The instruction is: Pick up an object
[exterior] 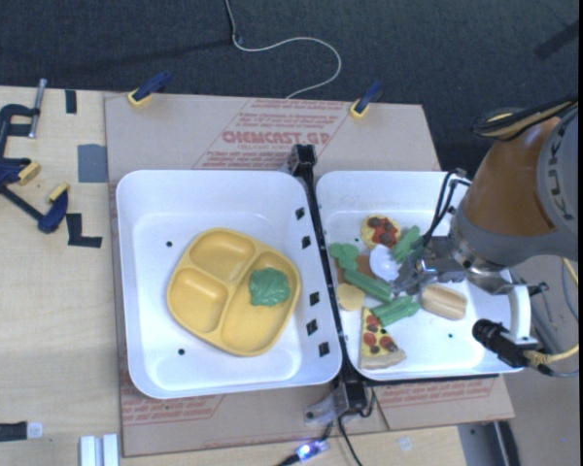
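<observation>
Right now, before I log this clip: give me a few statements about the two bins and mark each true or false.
1. The yellow tray lies in the left bin. True.
2. A green leafy piece rests on the yellow tray. True.
3. The pizza slice sits in the left bin. False: it lies in the right bin, near its front edge.
4. The gripper hovers over the yellow tray. False: it is over the right bin, among the green pieces.

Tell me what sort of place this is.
Probably a robotics lab bench set up for grasping trials: two white bins sit on cardboard clamped to the bench, toy food such as a pizza slice lies in the right bin, and the arm reaches in.
</observation>
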`<state>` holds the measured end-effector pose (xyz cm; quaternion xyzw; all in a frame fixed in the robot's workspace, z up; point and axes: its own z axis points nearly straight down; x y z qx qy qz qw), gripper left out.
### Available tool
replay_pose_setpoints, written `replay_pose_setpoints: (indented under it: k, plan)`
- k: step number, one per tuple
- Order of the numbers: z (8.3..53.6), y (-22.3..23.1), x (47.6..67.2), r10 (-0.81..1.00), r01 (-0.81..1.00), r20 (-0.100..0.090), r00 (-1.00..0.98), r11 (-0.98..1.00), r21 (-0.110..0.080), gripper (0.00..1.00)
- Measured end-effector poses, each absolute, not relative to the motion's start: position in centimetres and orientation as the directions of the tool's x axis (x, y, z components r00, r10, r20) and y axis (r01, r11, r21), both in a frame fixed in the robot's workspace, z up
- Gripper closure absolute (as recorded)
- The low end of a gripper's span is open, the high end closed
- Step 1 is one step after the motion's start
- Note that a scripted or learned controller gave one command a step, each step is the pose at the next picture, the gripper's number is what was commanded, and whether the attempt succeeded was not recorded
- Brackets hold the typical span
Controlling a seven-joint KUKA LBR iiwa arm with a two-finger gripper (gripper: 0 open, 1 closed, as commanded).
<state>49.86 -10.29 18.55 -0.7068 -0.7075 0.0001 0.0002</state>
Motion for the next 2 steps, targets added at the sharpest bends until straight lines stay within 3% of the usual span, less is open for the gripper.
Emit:
replay_pose_setpoints:
  k: [1,2]
  plan:
    - [22.6,-10.2,49.9,1.000,1.000,0.000,-0.002,0.002,0.001,1.00]
    - [22.3,-6.8,51.7,1.000,1.000,0.001,-0.004,0.004,-0.002,1.00]
